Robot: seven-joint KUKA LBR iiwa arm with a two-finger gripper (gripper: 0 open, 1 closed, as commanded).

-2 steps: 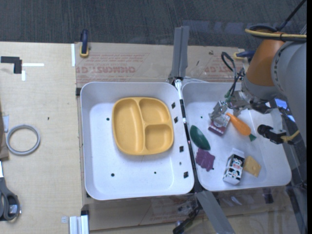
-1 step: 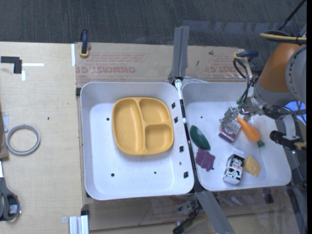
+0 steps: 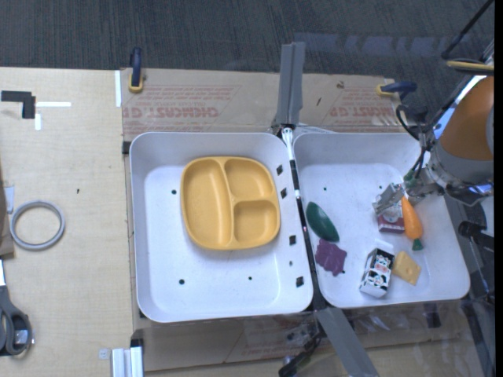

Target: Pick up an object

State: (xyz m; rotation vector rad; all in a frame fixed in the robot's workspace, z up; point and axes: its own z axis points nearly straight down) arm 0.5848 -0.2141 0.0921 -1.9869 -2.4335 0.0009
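The right bin (image 3: 346, 171) holds several small items. Toward its left lie a dark green piece (image 3: 322, 221) and a purple piece (image 3: 331, 257). A black-and-white carton (image 3: 378, 272) and a tan wedge (image 3: 407, 268) sit near the front, with an orange carrot (image 3: 412, 220) and a small pink-red block (image 3: 391, 226) at the right. My gripper (image 3: 387, 204) hangs low over the pink-red block, just left of the carrot's top. Whether it touches either one is hidden by its own body.
A yellow divided plate (image 3: 230, 203) rests in the left bin (image 3: 157, 273). On the wooden bench at the left lie a grey tape ring (image 3: 35, 225) and scissors (image 3: 12, 330). The arm's orange band (image 3: 471, 128) stands over the right bin's far right edge.
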